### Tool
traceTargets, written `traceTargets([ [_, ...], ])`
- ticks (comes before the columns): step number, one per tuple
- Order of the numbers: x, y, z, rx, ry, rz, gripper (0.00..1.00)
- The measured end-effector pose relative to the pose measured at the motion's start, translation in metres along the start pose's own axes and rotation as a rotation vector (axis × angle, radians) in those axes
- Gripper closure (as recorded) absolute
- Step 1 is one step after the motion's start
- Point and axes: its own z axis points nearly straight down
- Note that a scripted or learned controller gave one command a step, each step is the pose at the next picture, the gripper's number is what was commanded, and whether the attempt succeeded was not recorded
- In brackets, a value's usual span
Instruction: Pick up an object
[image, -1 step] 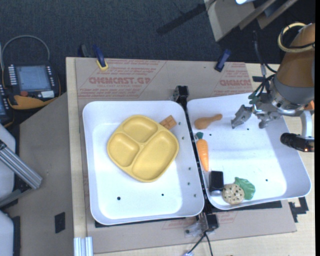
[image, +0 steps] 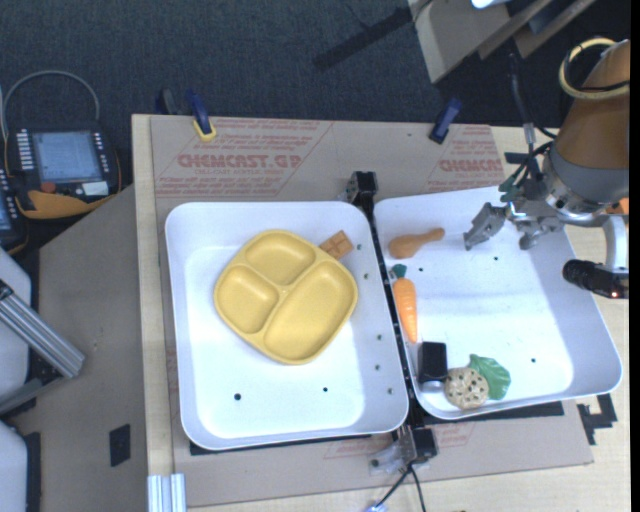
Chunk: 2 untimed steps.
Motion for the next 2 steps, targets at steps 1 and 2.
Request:
traceTargets([
  [1, -0.01, -0.003, 0.052, 0.006, 0.001, 0.001, 0.0],
  [2, -0.017, -0.009, 0.105, -0.003, -0.002, 0.0, 0.0],
])
